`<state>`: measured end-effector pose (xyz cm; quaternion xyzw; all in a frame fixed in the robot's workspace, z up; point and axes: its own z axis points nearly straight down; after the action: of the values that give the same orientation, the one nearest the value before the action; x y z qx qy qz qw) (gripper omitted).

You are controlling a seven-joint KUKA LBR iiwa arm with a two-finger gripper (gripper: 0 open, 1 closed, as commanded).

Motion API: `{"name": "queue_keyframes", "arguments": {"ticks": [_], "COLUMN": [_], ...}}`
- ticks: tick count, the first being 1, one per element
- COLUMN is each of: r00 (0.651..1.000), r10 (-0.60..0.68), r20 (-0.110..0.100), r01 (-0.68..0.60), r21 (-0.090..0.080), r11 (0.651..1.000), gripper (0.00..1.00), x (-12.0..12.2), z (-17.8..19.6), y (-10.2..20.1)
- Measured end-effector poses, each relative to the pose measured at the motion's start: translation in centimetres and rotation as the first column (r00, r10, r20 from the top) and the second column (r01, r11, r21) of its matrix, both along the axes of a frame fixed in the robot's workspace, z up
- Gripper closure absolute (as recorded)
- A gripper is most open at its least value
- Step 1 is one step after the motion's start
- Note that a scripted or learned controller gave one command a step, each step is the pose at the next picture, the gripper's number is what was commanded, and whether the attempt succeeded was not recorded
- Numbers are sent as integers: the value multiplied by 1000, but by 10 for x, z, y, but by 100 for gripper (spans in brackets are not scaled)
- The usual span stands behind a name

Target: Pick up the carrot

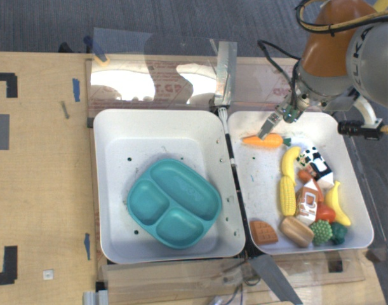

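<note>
From the camera above the bench, my arm (346,37) reached in from the right, grey with its orange band, and bent down over the far end of the right bin (359,234). My gripper (268,131) hung there with its tip just above the carrot (262,141), touching it or nearly so; I could not tell which from that slant. Whether my hand was spread or clenched I could not make out either, as the tip looked like one thin dark shape, and I saw nothing held in it.

The carrot lay flat on the floor of the right bin, near the far left corner, its orange length running left to right beside the divider between the bins. Nearer the camera in the same bin lay a crowd of toy food: a corn cob (287,194), a banana (338,203), a bread roll (297,232), a waffle (264,232) and a piece of broccoli (321,231), all well apart from the carrot.

In the left bin (111,132) sat a teal divided plate (174,202), tilted a little across the floor.
</note>
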<state>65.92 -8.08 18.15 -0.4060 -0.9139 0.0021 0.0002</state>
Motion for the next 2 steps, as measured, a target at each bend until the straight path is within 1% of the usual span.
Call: {"name": "queue_keyframes", "arguments": {"ticks": [1,2], "r00": [999,999], "r10": [-51,-46], "r20": [13,13], "r01": [51,46], "r21": [1,1], "r11": [999,999], "gripper": [100,100], "x": [-53,-52], "z": [81,89], "y": [-38,-36]}}
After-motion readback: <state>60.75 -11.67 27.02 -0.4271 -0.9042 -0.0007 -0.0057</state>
